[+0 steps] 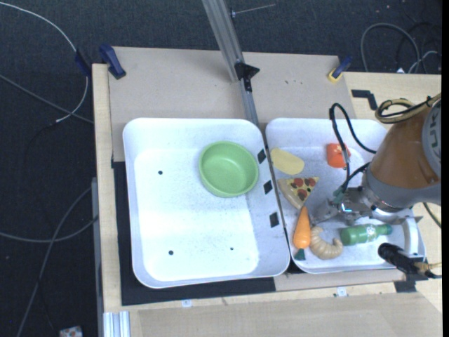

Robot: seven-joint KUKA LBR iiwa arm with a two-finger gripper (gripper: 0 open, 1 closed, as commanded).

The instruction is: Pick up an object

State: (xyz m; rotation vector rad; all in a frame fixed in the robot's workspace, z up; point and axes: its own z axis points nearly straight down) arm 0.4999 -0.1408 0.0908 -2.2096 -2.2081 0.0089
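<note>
The right bin (309, 129) holds several toy foods: a pale yellow piece (287, 161), a pizza slice (299, 187), an orange carrot (302, 229), a tan croissant-shaped piece (325, 245), a green bottle (363, 234) and a small orange-red item (336, 154). My gripper (342, 206) hangs low over the middle of this bin, right of the pizza slice and just above the green bottle. The arm's orange band and wrist cover the space behind it.
A green bowl (228, 168) sits in the left bin (182, 258) near its upper right corner. A metal pole (223, 30) slants up from between the bins. Black cables loop over the right bin's far side.
</note>
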